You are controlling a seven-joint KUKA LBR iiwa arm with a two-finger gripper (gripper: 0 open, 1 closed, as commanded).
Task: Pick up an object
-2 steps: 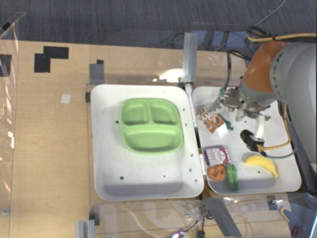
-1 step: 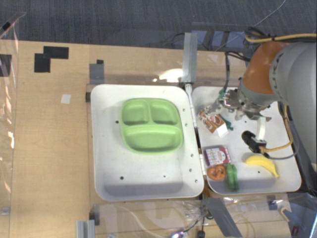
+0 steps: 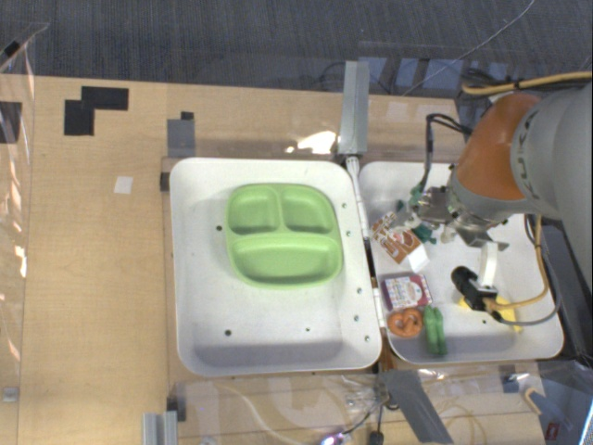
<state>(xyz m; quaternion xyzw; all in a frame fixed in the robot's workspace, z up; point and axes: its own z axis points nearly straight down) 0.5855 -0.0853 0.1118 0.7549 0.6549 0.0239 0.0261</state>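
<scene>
In left bin (image 3: 199, 327), glossy green tray (image 3: 283, 248) — three rounded compartments

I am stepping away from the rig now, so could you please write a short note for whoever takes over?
Tool: low over the bin under the arm, beside the brown-and-white packet; no object visibly held.
Things: that bin also holds a purple-and-white packet, an orange round item and a green item; the green divided plate lies in the other bin.
Done: nothing visibly picked.
Left: grasp one object and lift it.
</scene>
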